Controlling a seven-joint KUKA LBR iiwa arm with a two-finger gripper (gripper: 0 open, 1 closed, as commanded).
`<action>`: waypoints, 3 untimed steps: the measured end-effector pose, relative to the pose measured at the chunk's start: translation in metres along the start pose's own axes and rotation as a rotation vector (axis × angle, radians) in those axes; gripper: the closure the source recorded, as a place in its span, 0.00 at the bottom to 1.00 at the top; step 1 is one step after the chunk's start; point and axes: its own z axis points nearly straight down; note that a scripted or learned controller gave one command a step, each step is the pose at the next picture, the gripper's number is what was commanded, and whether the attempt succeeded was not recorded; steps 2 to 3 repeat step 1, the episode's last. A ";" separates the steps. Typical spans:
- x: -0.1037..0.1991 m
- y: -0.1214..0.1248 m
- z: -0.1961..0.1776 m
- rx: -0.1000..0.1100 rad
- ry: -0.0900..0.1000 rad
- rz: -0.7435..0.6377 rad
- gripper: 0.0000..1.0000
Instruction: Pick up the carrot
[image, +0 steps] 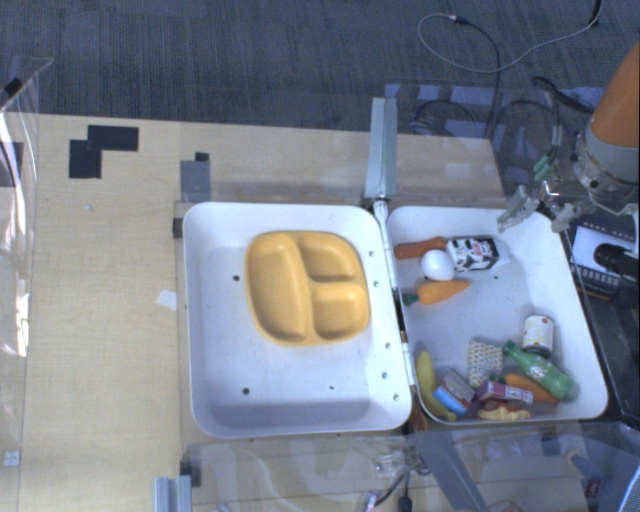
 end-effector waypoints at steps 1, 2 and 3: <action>0.046 -0.031 0.089 0.000 0.000 -0.023 0.00; 0.046 -0.031 0.089 0.000 0.000 -0.023 0.00; 0.046 -0.031 0.089 0.000 0.000 -0.023 0.00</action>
